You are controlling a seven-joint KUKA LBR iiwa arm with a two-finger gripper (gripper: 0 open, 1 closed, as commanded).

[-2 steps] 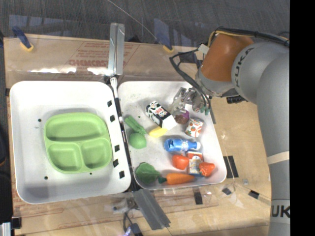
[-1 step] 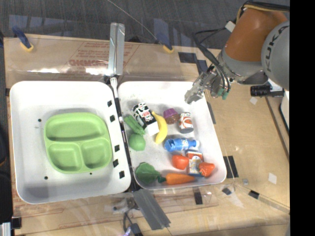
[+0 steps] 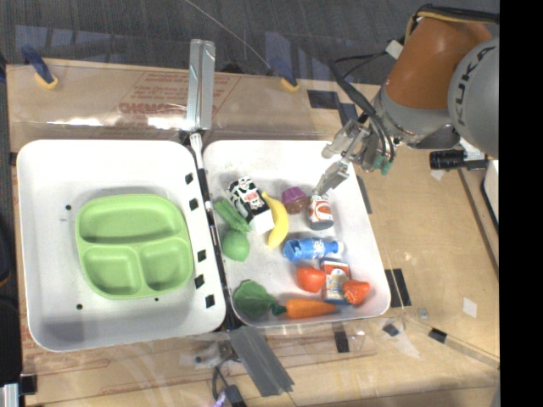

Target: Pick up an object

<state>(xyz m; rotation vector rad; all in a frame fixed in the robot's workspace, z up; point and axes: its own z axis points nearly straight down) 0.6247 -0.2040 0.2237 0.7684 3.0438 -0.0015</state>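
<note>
The gripper (image 3: 333, 164) hangs open over the upper right of the right bin (image 3: 361, 219), grasping nothing, one finger just above a small can (image 3: 320, 213). Banana (image 3: 275, 219), blue bottle (image 3: 310, 249) and carrot (image 3: 307, 309) lie nearby. A green tray (image 3: 131, 246) fills the left bin (image 3: 42, 227).

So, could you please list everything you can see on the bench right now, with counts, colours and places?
White plastic bins: 2, side by side.
Green compartment tray: 1, left bin.
Black-and-white cow toy: 1, right bin, upper left.
Yellow toy banana: 1, beside the cow.
Small purple block: 1, right bin, top.
Red-and-white can: 1, below the end effector.
Blue toy bottle: 1, right bin, centre.
Orange toy carrot: 1, near edge.
Grey-and-orange arm: 1, reaching from the right.
End effector: 1, above the right bin.
</note>
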